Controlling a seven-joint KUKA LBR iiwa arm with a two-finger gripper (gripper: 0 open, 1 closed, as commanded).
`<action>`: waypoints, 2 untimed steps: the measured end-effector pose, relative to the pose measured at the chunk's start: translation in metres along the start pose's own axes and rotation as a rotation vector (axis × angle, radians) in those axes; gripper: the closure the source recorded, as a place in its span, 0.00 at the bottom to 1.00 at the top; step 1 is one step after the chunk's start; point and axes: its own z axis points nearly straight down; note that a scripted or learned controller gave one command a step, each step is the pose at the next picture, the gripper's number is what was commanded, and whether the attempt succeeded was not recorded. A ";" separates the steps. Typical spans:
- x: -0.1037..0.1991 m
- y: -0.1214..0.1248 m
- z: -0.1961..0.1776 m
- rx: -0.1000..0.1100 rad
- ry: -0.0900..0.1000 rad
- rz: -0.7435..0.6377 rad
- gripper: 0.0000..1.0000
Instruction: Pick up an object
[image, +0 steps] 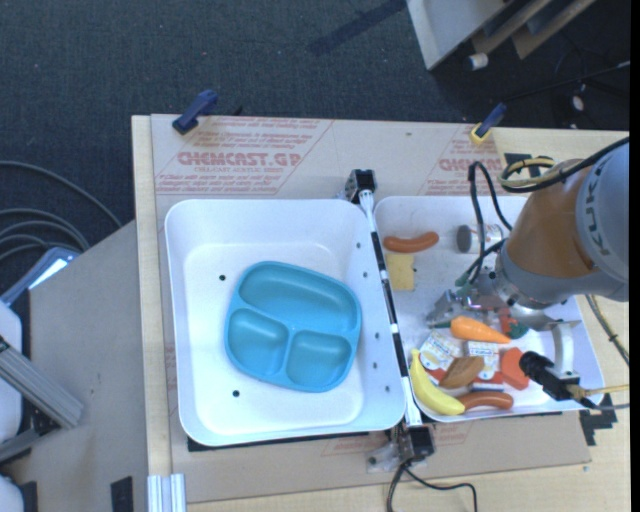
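A divided plate (292, 326) lies in the left bin (190, 300); food toys crowd the right bin (425, 212).

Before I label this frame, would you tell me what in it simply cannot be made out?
- Gripper: the arm's wrist covers it in the camera view, so its state and any grasp are unreadable.
- Right bin: its far right side lies under the arm.
- Small packet beside the banana: print too small to read.
- Small grey item near the hot dog: too small to identify.

a pale wooden bench (300, 150) stood on dark grey carpet (90, 60), blue clamps (193, 111) at its back edge, grey cables (40, 215) at left.
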 end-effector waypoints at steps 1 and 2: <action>0.000 0.001 -0.010 -0.002 0.000 0.000 1.00; -0.049 0.015 -0.070 -0.003 -0.002 0.000 1.00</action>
